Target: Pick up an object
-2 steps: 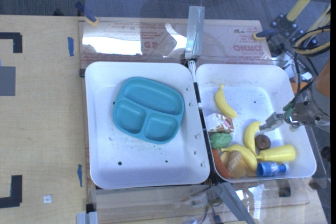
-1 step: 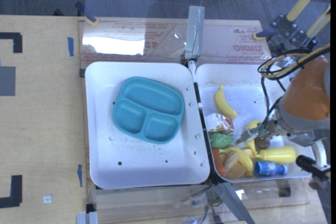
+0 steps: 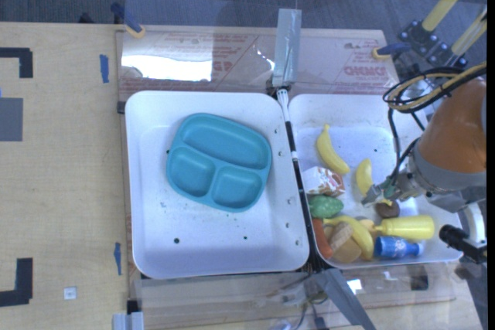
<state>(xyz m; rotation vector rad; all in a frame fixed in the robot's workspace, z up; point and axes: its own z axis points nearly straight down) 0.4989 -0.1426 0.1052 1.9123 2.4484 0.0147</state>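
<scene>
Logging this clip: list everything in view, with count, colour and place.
Bins: 2, white, side by side on the bench; left bin, right bin.
Divided plate: 1, teal, in the left bin.
Bananas: 3, yellow, right bin; one upper left, a small one centre, one lower.
Green item: 1, right bin, left side.
Yellow bottle: 1, lying down, right bin.
Blue can: 1, bottom edge, right bin.
Orange carrot-like item: 1, lower left corner, right bin.
Gripper: 1, grey, low over the right bin.
</scene>
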